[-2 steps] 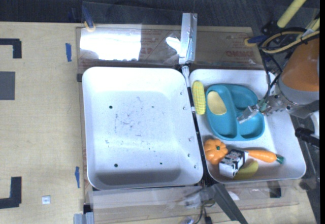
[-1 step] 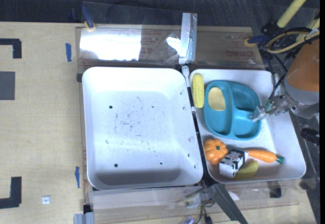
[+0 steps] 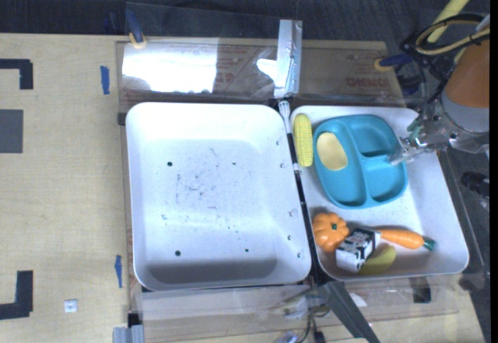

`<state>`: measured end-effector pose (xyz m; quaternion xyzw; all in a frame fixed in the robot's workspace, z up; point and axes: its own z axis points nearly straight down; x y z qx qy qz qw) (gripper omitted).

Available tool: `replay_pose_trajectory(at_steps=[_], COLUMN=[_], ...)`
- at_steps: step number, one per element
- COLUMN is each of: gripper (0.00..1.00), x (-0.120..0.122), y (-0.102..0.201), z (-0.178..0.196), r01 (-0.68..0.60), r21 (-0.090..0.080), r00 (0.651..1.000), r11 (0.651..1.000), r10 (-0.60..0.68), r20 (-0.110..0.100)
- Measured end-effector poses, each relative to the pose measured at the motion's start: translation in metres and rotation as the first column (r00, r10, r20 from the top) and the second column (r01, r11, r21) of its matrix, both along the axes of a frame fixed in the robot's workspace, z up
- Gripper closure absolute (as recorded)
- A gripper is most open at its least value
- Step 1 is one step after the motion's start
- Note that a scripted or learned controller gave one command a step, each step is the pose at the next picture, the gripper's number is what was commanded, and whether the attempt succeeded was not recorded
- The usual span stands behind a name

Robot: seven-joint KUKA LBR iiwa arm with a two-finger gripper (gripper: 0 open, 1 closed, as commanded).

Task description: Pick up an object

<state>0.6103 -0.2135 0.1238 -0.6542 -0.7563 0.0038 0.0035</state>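
The right bin [image 3: 443, 209] holds a blue two-part dish [image 3: 366, 166] with a pale yellow piece [image 3: 332, 152] lying in its left part. A corn cob [image 3: 302, 139] lies along the bin's left wall. At the front sit an orange pumpkin toy [image 3: 329, 230], a small black-and-white box [image 3: 355, 248], a carrot [image 3: 401, 238] and a yellow-green piece [image 3: 381, 257]. My gripper [image 3: 410, 144] hangs at the dish's right rim, low over the bin. The grey wrist and orange band [image 3: 473, 81] rise behind it at the right edge.
The left bin [image 3: 210, 186] is a white tray with scuffed floor. A clear plastic panel [image 3: 210, 61] and a metal post [image 3: 288, 57] stand behind the bins. Cables [image 3: 436, 34] hang at the upper right.
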Motion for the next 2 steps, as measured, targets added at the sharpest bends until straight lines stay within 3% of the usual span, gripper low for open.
replay_pose_trajectory(at_steps=[1,2], gripper=[1.00,1.00], x=[0.058,0.057], y=[-0.010,-0.010], z=[0.143,0.198], r01=[0.033,0.188], r21=[-0.002,-0.002], r00=[0.999,0.982], r11=[0.999,0.982], r10=[-0.033,-0.188], r20=[0.016,0.012])
